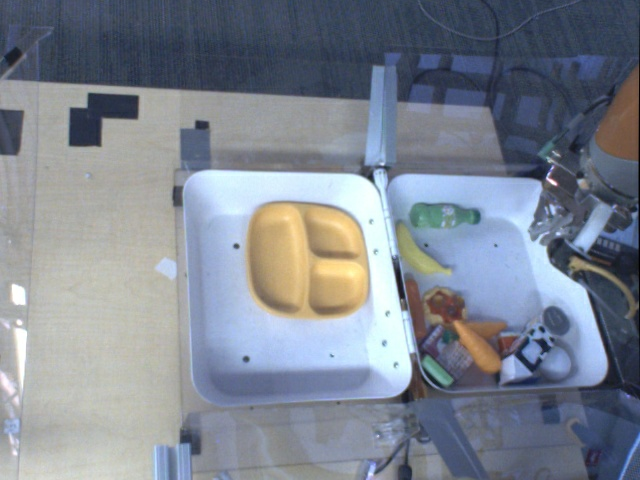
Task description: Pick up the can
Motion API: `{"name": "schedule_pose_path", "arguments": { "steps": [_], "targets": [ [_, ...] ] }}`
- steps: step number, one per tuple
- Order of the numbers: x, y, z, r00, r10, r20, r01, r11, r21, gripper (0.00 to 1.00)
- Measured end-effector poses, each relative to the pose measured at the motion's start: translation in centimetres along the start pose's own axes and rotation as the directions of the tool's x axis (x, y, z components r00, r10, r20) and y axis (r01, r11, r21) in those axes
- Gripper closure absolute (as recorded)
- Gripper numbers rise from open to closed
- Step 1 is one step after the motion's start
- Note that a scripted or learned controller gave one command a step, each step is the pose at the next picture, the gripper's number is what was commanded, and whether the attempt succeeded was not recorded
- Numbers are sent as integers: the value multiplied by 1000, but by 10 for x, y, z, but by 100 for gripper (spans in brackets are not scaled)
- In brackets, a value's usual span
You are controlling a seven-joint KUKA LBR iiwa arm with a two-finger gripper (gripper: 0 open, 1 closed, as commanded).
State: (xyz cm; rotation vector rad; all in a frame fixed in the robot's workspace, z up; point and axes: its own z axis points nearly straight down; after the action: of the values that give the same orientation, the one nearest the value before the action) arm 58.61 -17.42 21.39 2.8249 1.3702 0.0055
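While the grey arm [612,158] with its orange band reaches in from the right, its hand [562,220] hangs over the right rim of the right bin [470,181], near that bin's back corner. At this slant the hand is a blur of metal parts, and I cannot tell whether it is released or clenched; nothing shows within it.

The can [555,320] stands in the front right part of the same bin, close to the right wall and well apart from the hand. It looks small and upright, with a dull grey, round top ringed by a darker rim; its side is too small to read. Just in front of it lie a black-and-white object [537,346] and a pale rounded thing [558,363], both near the can, though whether they touch it is unclear.

Elsewhere in the right bin, a green bottle [443,214] lies on its side near the back, a banana [420,250] lies beside the left wall, and a carrot [475,343] rests across a heap of small packets at the front.

The left bin [215,298] holds a yellow compartment tray [305,258]. Both bins sit on the pale wooden bench [100,298].
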Motion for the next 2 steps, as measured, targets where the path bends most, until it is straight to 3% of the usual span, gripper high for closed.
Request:
{"name": "schedule_pose_path", "arguments": {
  "steps": [1,2],
  "targets": [
    [-25,-1,77,1000,-3,2,3,1000,3,100],
    [-17,17,57,1000,28,1,-28,1000,1,100]
  ]
}}
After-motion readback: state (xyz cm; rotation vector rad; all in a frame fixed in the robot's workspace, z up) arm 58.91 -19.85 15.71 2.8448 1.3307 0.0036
